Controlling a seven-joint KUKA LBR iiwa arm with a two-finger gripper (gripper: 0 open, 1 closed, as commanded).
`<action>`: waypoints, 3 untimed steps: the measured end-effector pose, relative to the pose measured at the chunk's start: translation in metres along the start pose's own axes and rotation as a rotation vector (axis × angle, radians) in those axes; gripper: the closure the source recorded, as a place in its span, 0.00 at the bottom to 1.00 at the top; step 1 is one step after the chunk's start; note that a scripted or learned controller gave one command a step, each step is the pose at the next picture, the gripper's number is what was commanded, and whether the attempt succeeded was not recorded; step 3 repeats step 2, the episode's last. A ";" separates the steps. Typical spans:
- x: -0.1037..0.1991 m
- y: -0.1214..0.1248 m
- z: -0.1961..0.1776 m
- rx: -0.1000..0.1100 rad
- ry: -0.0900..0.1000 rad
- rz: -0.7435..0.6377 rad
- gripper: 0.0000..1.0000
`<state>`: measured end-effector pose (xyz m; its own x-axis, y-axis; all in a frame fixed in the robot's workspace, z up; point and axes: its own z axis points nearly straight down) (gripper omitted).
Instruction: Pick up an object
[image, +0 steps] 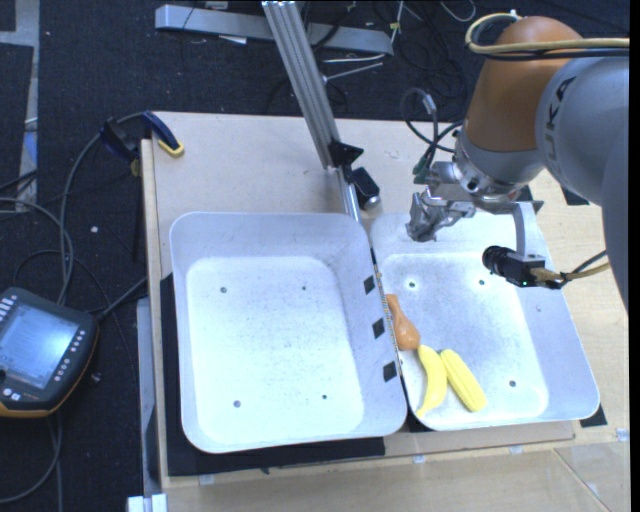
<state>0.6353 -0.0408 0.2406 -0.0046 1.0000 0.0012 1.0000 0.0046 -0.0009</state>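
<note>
1. Worktop (250, 165): pale wood board, bare along the back and down its left strip.
2. Left bin (215, 420): white, shallow, sits on the worktop's left half.
3. Right bin (560, 350): white, just beside the left bin, rims touching or overlapping at the middle.
4. Clamp (160, 135): blue and yellow, at the back left corner.
5. Metal post (310, 90): slanted, foot at the back edge between the bins.

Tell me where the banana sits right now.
In the camera view, the banana lies in the right bin, near its front left corner, between an orange object and a corn cob.
</note>
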 end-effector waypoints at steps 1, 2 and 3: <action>0.048 -0.008 0.010 0.000 0.000 0.000 1.00; 0.103 -0.022 0.007 -0.001 0.000 -0.001 1.00; 0.103 -0.022 0.007 -0.001 0.000 -0.001 1.00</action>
